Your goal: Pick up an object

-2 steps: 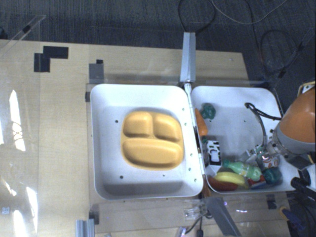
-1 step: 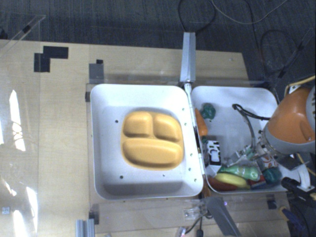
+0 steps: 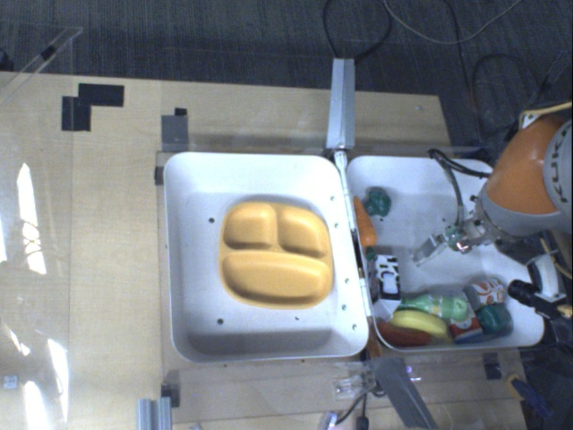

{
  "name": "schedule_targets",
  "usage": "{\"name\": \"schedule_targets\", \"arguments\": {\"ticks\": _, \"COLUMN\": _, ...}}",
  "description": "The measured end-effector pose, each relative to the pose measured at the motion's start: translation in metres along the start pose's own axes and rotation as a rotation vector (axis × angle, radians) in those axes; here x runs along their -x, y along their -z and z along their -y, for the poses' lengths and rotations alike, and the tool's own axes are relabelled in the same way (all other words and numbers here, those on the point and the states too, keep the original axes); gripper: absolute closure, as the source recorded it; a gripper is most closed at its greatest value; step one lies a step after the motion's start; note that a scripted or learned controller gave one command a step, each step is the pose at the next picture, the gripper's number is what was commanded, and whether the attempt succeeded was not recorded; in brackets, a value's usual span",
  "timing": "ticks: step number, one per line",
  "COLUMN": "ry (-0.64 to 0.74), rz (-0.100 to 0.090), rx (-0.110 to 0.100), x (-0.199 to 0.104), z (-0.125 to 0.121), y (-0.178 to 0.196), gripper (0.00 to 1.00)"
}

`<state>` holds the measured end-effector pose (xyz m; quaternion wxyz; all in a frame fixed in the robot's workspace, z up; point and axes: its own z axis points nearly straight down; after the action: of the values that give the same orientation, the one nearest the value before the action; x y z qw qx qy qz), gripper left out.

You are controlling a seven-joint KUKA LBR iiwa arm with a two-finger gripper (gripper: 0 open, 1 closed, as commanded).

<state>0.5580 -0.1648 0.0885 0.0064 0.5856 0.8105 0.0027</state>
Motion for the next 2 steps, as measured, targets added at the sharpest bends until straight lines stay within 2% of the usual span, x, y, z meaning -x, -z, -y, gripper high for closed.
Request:
{"name": "schedule_targets", "arguments": {"ticks": 1, "ry": 0.027, "rz": 0.001, "rx": -0.003, "x": 0.028, "z": 0.053, "y": 0.000, "gripper": 0.00}}
{"name": "schedule_targets", "arguments": {"ticks": 2, "ry": -0.040, "rz": -0.002, "rx": -0.003, "x": 0.049, "z": -0.022, "y": -0.002, "gripper": 0.00}}
